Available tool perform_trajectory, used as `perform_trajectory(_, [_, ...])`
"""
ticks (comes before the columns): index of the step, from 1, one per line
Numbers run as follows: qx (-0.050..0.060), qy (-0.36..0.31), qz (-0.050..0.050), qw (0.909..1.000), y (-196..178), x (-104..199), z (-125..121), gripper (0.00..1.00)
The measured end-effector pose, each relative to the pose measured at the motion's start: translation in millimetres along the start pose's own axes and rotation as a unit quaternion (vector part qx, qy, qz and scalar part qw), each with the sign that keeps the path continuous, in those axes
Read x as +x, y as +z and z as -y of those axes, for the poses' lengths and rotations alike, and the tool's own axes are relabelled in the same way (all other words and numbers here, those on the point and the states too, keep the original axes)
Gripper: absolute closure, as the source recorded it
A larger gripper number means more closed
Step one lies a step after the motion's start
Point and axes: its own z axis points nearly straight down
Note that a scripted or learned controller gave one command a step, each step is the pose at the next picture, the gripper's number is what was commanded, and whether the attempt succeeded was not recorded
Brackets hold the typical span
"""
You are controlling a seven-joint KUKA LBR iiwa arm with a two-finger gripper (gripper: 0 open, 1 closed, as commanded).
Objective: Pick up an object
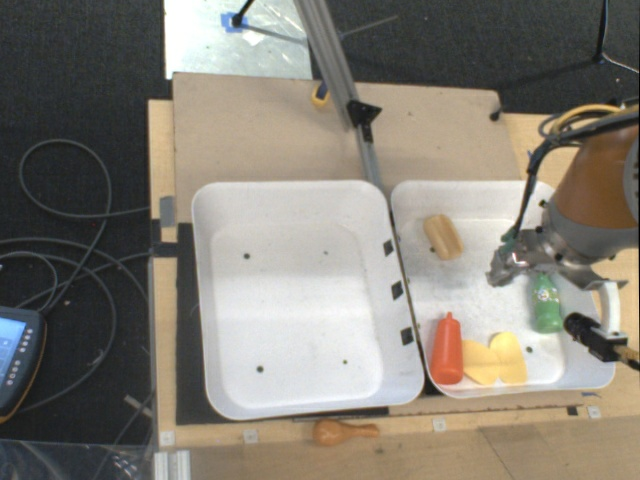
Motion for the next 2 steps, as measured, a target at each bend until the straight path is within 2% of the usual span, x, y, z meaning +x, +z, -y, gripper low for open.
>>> perform_trajectory(1, [-0.001,-0.001,0.0,1.0,-63.8,1.3,0.1,1.0])
perform_trajectory(2, [0.001,-0.001,0.0,1.0,-86.9,1.0,-1.4,1.0])
